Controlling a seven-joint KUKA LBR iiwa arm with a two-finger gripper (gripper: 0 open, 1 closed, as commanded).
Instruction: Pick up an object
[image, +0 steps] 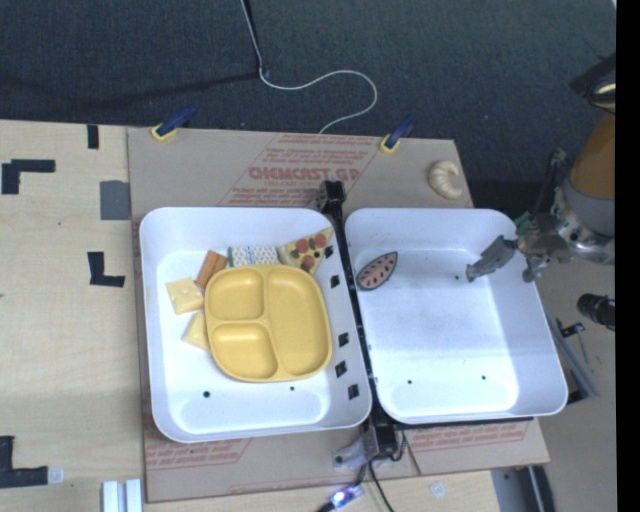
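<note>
My gripper hangs over the right edge of the right bin, open, with nothing between its fingers. One dark finger slants down-left over the bin's far right part. A small oval, reddish-brown seeded piece lies at the right bin's far left, well apart from the gripper. In the left bin a yellow divided plate takes up the middle. Behind it lie a tan square, an orange-brown strip, a patterned piece and a pizza-like slice.
A beige lump rests on the cardboard behind the right bin. Blue-and-yellow clips grip the cardboard's far edge, and a white cable loops behind. The arm's grey body stands at the right.
</note>
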